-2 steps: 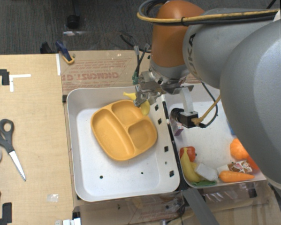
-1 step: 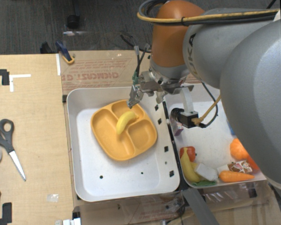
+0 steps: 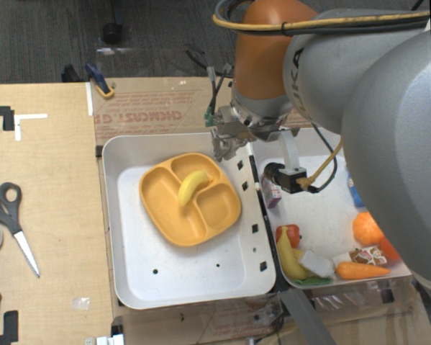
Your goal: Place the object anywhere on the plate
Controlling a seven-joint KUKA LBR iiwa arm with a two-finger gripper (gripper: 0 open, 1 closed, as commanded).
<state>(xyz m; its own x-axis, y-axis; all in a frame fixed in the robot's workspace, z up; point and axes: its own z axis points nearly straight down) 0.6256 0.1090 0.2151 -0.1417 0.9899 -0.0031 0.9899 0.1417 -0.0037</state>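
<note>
A yellow plate [image 3: 190,198] with three compartments lies in the left white bin [image 3: 135,280]. A yellow banana [image 3: 192,185] rests on it, across the ridge between the compartments. My gripper [image 3: 227,147] hangs over the plate's far right corner, close to the wall between the bins, apart from the banana. Nothing shows between its fingers.
The right bin [image 3: 326,220] holds a second banana [image 3: 289,259], a carrot [image 3: 361,270], an orange [image 3: 367,229], a red item [image 3: 293,234] and small packets. Scissors [image 3: 13,222] lie on the wooden bench at the left. The arm covers the right bin's far side.
</note>
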